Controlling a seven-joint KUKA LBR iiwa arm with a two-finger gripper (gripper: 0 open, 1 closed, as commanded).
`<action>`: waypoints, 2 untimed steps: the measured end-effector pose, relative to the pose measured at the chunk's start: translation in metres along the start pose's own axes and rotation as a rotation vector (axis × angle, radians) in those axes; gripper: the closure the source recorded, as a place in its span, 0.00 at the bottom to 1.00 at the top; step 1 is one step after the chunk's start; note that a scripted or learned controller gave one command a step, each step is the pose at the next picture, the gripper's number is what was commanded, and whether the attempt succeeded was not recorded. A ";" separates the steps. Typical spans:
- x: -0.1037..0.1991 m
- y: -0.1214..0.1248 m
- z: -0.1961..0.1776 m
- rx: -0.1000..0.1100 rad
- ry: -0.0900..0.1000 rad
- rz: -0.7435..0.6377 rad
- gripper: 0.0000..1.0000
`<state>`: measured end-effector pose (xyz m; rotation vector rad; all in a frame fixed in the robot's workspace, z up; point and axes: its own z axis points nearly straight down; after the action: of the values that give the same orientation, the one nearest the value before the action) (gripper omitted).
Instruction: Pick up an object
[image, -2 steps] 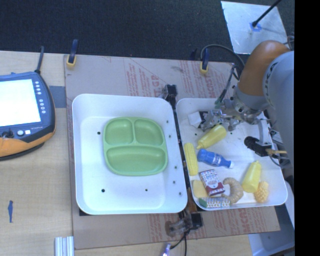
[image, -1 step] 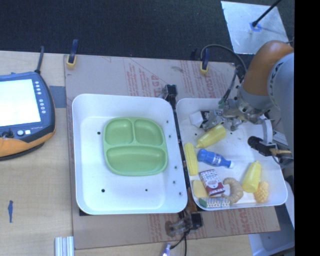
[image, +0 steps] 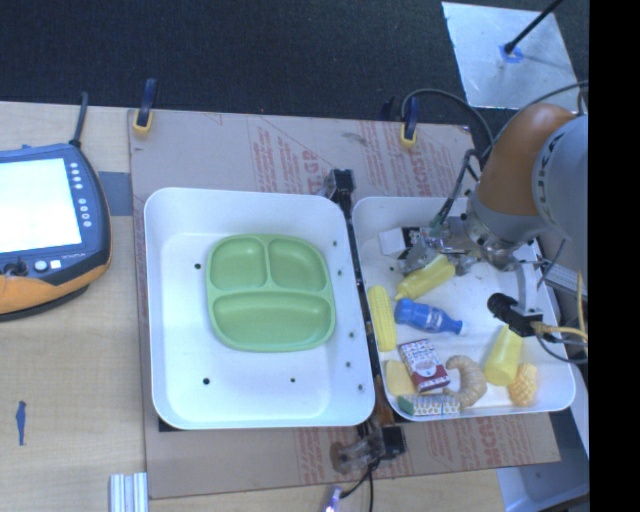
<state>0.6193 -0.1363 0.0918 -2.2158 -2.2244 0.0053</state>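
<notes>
My gripper (image: 432, 248) hangs low over the far part of the right bin (image: 560, 400), under the grey wrist with its orange band. A yellow block (image: 428, 277) lies tilted just below and in front of the gripper, touching or nearly touching it; I cannot tell whether it is gripped. A blue bottle (image: 428, 318) lies on its side in front of that. A yellow corn cob (image: 380, 315) lies along the bin's left wall.
The near part of the right bin holds a red and white carton (image: 423, 365), a tan ring-shaped pastry (image: 466, 378), a yellow wedge (image: 503, 352) and a small yellow piece (image: 523, 383). The left bin (image: 170, 330) holds a green divided plate (image: 270, 292). A tablet (image: 40, 225) lies at far left.
</notes>
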 end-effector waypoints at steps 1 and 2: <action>0.018 -0.048 0.001 0.001 0.000 0.000 0.00; 0.033 0.037 -0.035 0.001 0.000 0.002 0.00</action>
<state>0.6563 -0.1027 0.1271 -2.2174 -2.2214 0.0065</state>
